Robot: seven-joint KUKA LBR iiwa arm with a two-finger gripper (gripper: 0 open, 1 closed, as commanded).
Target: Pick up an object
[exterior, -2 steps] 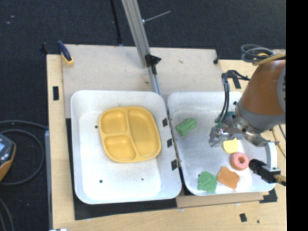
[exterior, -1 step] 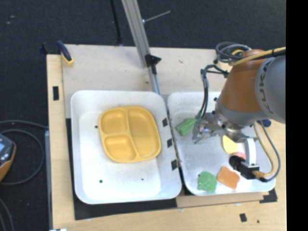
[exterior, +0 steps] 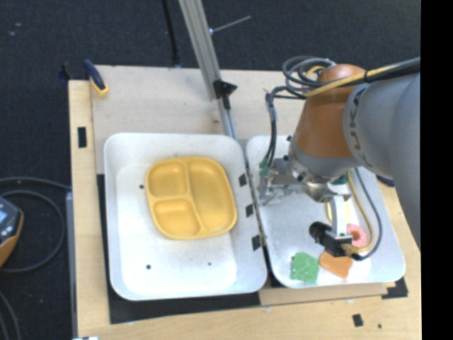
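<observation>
Metal pole (exterior: 202,41), blue-yellow clamp (exterior: 95,77) on bench (exterior: 141,98)

The divided plate (exterior: 191,197) lies in the left bin (exterior: 124,261). Right of that bin, touching it, sits the right bin (exterior: 389,261), holding 3 small objects (exterior: 322,264) near its front edge.

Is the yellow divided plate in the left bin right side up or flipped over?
Right side up. The yellow divided plate lies flat in the left bin, its three hollow compartments and raised dividers facing the camera.
</observation>
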